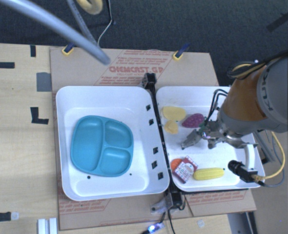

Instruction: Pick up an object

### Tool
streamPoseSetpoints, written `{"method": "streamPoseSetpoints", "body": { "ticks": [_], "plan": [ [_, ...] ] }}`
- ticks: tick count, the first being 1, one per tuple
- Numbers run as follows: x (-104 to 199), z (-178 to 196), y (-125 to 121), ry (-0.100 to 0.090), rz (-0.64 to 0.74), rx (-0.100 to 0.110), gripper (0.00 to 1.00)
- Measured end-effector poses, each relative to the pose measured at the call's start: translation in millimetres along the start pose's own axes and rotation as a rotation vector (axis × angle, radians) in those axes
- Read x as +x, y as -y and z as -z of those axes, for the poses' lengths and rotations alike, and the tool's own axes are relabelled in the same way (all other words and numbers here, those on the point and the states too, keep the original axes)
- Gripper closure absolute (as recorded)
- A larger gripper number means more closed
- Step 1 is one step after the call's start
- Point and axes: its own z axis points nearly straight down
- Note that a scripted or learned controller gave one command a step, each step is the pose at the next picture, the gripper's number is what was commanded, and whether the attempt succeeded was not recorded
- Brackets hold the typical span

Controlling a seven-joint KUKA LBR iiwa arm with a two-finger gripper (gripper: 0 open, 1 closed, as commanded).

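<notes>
The right bin holds a small scatter of toy food, any of which could be the thing to pick. Along its near edge lies a yellow corn cob on its side, and just left of it, touching or nearly so, a red and white packet that partly covers something orange. Farther back, close to the divider between the bins, sit two pale yellow pieces, the bigger one behind the smaller one. Just right of the bigger piece is a purple piece.

The gripper hangs over the middle of this bin, between the purple piece and the packet, pointing left and slightly toward me. From here its metal tips look close together, with nothing between them, but they are small and dark against the white floor and I cannot tell for certain how far apart they stand. It appears to touch none of the objects.

Behind it the arm bulks in from the right, orange band above the wrist, grey casing beyond, cables looping around it.

The left bin holds a blue sectioned plate, lying flat, toward its left side. Both bins rest on a cardboard sheet on the wooden bench.
</notes>
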Motion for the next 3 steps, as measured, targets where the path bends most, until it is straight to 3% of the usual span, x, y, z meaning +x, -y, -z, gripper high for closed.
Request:
{"method": "streamPoseSetpoints", "body": {
  "ticks": [1,2,3],
  "plan": [
    [0,-47,0,0.002,0.001,-0.004,0.00],
    [0,-34,-1,0.003,0.001,-0.007,1.00],
    [3,29,-3,0.002,0.002,-0.010,1.00]
  ]
}}
